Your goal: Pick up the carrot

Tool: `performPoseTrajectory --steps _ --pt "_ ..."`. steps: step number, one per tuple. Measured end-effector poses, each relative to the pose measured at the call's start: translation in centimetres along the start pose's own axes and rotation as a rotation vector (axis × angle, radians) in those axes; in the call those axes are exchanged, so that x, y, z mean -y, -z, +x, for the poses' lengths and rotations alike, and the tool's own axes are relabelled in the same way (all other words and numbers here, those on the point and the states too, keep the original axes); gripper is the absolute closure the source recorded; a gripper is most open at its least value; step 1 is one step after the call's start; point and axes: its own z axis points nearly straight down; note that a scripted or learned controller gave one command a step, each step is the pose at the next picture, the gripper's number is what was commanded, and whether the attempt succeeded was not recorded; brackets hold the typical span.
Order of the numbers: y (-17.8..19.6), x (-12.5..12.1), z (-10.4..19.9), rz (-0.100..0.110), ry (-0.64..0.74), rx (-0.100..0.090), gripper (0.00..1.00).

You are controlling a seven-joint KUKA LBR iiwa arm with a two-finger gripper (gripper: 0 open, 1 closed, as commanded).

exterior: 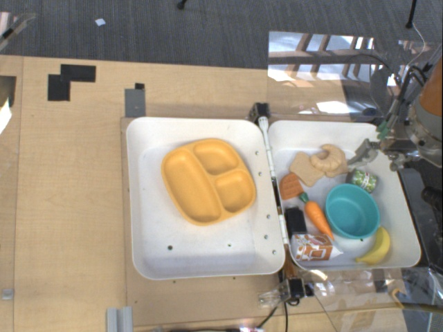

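The carrot [318, 217] is orange with a green stub. It lies in the right bin [408, 216], slanted between a black block [295, 220] and a teal bowl [353, 211]. My gripper [370, 151] hangs at the bin's far right side, above a green can [363, 180]. It is well apart from the carrot, up and to its right. Nothing of the carrot is in the gripper.
The right bin also holds a bread slice [305, 167], a pastry [329, 159], an orange-brown piece [291, 185], a small carton [313, 247] and a banana [376, 248]. In the left bin [149, 247] lies a yellow divided plate [208, 180].
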Motion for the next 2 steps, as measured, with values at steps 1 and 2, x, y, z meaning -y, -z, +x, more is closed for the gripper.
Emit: performPoseTrajectory --steps 1,2 --pt "-12.9 1.5 3.6 0.008 0.145 -0.004 0.00" --pt "-15.5 4.0 4.7 -0.008 -0.039 0.003 0.00"
